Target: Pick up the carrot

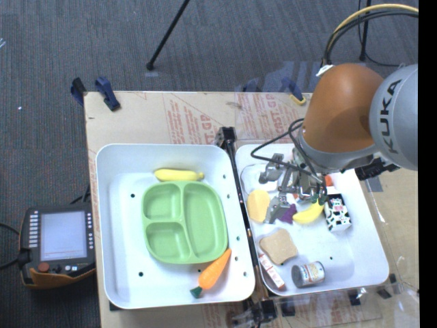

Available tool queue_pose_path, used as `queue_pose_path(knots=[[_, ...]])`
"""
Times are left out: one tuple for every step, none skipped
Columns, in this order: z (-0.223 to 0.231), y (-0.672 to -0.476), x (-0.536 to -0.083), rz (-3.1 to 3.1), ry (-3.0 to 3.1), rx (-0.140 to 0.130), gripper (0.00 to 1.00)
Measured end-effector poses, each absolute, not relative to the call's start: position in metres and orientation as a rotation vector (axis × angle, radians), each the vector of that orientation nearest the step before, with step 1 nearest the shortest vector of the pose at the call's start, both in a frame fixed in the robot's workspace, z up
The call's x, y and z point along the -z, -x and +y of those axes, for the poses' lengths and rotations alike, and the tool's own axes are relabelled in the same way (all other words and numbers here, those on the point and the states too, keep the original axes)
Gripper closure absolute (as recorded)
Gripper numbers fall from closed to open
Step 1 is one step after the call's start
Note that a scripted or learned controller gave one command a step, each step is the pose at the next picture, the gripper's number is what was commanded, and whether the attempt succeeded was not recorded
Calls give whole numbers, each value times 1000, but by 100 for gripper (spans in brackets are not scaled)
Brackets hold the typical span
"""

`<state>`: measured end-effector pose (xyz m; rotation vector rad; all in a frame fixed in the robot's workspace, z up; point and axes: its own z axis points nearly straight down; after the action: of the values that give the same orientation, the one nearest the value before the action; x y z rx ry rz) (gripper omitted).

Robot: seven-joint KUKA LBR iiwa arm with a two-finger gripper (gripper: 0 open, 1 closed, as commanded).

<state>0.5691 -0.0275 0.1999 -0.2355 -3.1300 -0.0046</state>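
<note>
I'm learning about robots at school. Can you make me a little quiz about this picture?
1. True or false: the carrot lies in the left bin.
2. What touches the carrot's tip: A) the green plate, B) the can, C) the toast?
3. Fill in: the tool hangs over the ___ bin.

Key: 1 true. 2 A. 3 right.

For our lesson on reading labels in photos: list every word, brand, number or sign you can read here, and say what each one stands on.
"KUKA": on the grey arm, running up its side.
Red print on the cardboard sheet under the bins: upside down, too blurred to read.
Can label: too small to read.
Small tube beside the bread slice: too small to read.
Handheld screen at left: nothing legible.
</note>
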Motion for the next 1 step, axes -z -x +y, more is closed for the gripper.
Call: queue_pose_path(knots=[[45,-491,-186,-3134,133,5,0]])
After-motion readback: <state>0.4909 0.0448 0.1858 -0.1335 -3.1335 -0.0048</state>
